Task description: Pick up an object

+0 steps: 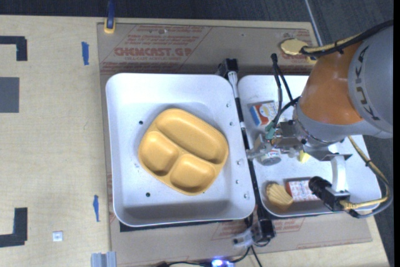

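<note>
The pale wooden counter (pixel 50 153) carries two shallow white bins side by side; the left bin (pixel 125 103) holds a yellow three-part tray (pixel 182 150), upside down, near its middle; the grey arm (pixel 350 97), orange-banded, reaches over the right bin (pixel 369 187) from the right; its gripper (pixel 272 148) hangs low by that bin's left wall, and whether the fingers are open or closed cannot be told; a small blue and white packet (pixel 264 112) lies just above it; a brown labelled packet (pixel 301 189) and a yellow object (pixel 279 194) lie near the front edge.
</note>
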Available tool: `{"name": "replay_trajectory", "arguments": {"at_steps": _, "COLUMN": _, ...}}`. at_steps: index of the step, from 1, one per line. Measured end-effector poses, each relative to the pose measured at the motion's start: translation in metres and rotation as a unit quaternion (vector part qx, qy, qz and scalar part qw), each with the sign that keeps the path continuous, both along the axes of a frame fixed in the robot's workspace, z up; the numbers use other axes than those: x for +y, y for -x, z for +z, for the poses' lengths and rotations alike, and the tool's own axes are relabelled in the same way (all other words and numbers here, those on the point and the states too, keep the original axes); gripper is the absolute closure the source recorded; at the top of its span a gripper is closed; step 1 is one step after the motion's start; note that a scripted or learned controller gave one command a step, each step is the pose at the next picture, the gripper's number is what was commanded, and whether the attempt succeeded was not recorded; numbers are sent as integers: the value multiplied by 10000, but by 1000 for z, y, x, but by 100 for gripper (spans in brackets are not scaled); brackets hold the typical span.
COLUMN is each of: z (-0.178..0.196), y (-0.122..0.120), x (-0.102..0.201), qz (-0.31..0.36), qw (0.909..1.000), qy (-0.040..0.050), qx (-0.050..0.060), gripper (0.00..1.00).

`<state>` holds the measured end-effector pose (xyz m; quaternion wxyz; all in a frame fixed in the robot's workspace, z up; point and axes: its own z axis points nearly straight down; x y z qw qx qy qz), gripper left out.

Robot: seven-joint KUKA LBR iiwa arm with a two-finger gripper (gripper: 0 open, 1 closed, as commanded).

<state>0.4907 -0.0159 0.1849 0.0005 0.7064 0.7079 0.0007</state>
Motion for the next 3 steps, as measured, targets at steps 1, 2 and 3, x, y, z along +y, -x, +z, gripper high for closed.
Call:
{"name": "replay_trajectory", "arguments": {"at_steps": 1, "z": 0, "y": 0, "x": 0, "qz": 0, "qw": 10000, "qy": 0, "qx": 0, "gripper": 0}}
{"name": "replay_trajectory", "arguments": {"at_steps": 2, "z": 0, "y": 0, "x": 0, "qz": 0, "qw": 10000, "qy": 0, "qx": 0, "gripper": 0}}
{"name": "replay_trajectory", "arguments": {"at_steps": 3, "z": 0, "y": 0, "x": 0, "qz": 0, "qw": 10000, "qy": 0, "qx": 1, "gripper": 0}}
